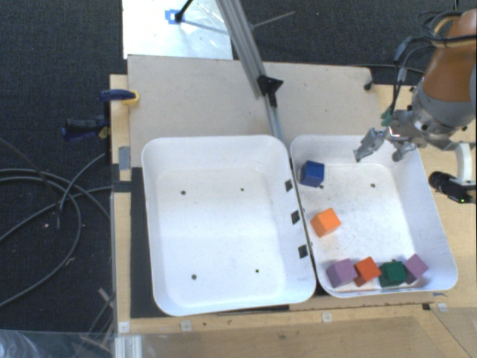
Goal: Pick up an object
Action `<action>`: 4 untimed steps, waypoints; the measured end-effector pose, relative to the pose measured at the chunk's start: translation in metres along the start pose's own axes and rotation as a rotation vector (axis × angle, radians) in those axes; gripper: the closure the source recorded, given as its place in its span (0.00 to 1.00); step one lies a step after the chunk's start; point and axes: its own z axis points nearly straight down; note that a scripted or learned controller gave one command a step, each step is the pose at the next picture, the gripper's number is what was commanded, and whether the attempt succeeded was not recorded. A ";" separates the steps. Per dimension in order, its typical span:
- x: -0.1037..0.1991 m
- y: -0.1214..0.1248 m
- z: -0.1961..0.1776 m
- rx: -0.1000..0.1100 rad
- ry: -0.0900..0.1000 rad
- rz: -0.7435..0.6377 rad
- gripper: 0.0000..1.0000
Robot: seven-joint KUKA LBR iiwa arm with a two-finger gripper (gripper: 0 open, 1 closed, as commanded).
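Observation:
The right bin [428, 215] holds several blocks. A blue cube [312, 174] lies near its far left corner and an orange cube [325, 221] sits toward the middle left. Along the near wall stand a purple cube [342, 272], a red-orange block [367, 270], a dark green block [393, 274] and another purple block [416, 266]. My gripper [385, 146] hangs over the far right part of this bin, well right of the blue cube. Its fingers [367, 145] are spread apart with nothing between them.
The left bin [160, 222] sits beside the right one, with black clips along the shared wall. A slanted metal pole [246, 43] crosses the back of the bench. Clamps [112, 95] and cables lie off the bench's left side.

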 end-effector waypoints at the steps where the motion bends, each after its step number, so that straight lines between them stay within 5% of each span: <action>1: 0.039 -0.043 0.108 0.009 0.003 0.002 0.00; 2: 0.082 -0.079 0.029 -0.005 0.002 -0.003 0.00; 3: 0.060 -0.082 0.134 0.000 0.003 0.007 0.00; 4: 0.060 -0.082 0.123 -0.001 0.001 0.003 1.00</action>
